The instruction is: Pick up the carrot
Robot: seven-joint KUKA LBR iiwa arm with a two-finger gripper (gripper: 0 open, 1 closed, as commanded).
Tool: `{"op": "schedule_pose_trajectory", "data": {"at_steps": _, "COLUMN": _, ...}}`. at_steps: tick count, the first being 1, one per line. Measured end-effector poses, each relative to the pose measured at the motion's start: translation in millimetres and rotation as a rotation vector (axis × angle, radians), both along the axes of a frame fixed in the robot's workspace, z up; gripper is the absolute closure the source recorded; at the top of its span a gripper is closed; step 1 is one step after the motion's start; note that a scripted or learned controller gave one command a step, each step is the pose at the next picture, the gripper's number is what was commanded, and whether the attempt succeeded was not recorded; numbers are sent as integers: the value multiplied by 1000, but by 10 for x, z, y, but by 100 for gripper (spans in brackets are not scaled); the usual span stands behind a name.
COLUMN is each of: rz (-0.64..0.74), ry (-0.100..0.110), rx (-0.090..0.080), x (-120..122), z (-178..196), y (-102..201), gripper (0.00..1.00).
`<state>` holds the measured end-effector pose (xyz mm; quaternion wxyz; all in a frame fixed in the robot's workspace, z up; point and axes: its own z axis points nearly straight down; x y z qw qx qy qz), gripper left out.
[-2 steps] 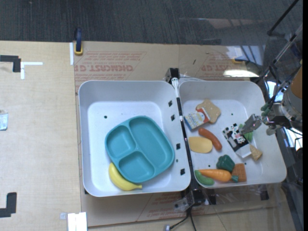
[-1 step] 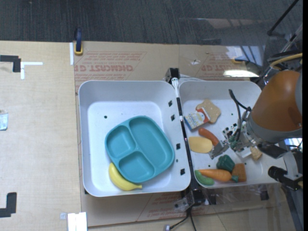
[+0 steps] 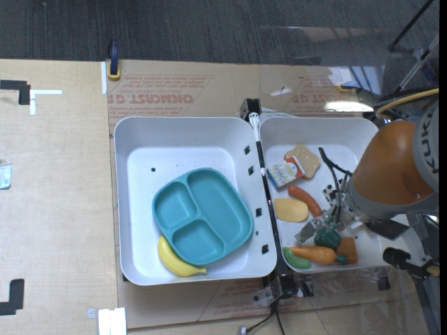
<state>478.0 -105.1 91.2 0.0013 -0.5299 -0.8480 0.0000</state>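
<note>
While the arm [image 3: 394, 166] bulks over the right side of the frame, its gripper [image 3: 334, 218] hangs low in the right bin [image 3: 276, 128], just above the carrot [image 3: 314, 255]; whether it is spread or pressed together cannot be told at this size. To the left, the left bin [image 3: 129, 138] holds a teal divided plate [image 3: 202, 216] with a banana [image 3: 176, 259] against its lower edge. Smaller things crowd the right bin: a toast slice [image 3: 306, 159], a small packet [image 3: 282, 173], a sausage [image 3: 306, 199], a pale yellow piece [image 3: 291, 210]. The carrot lies flat along the bin's lower wall, green top toward frame right. This looks like the approach step; next, the gripper must drop squarely astride the carrot. Red mirrored lettering on the cardboard [image 3: 160, 98] above the bins is not readable with certainty.
</note>
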Motion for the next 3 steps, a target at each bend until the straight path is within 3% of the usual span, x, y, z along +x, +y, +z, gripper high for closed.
{"op": "schedule_pose_trajectory", "data": {"at_steps": 1, "rz": 245, "ry": -8, "rx": -3, "x": 18, "z": 544, "y": -133, "gripper": 0}}
{"op": "schedule_pose_trajectory", "data": {"at_steps": 2, "rz": 567, "ry": -8, "rx": -2, "x": 26, "z": 19, "y": 38, "gripper": 0}}
{"op": "schedule_pose_trajectory", "data": {"at_steps": 3, "rz": 557, "ry": -13, "rx": -3, "x": 49, "z": 109, "y": 33, "gripper": 100}}
